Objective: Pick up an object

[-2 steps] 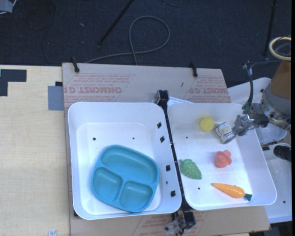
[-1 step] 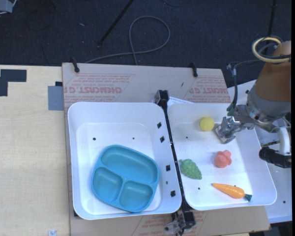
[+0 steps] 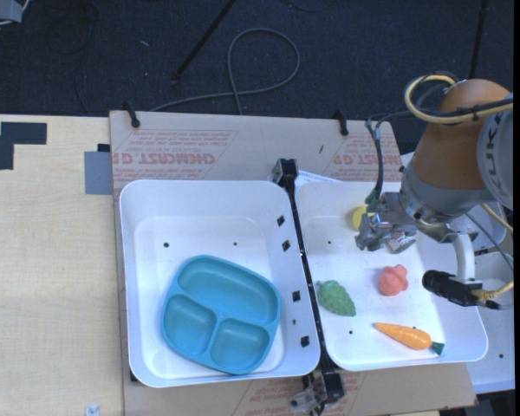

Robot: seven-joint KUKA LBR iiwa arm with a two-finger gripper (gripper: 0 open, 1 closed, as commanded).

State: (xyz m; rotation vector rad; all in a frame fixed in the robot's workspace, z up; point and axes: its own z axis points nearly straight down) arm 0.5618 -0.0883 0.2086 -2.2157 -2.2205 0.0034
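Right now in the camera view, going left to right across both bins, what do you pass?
Blue divided tray in the left bin → green leafy toy → gripper, over the right bin → pink toy → orange carrot. A yellow item beside the gripper overlaps it, so I left it out.

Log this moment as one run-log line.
end effector: over right bin | yellow object: beside it | carrot, pink toy: untouched

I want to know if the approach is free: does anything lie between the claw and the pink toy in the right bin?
Nothing visible does. The claw hangs just up-left of the pink toy, with bare white bin floor between them.
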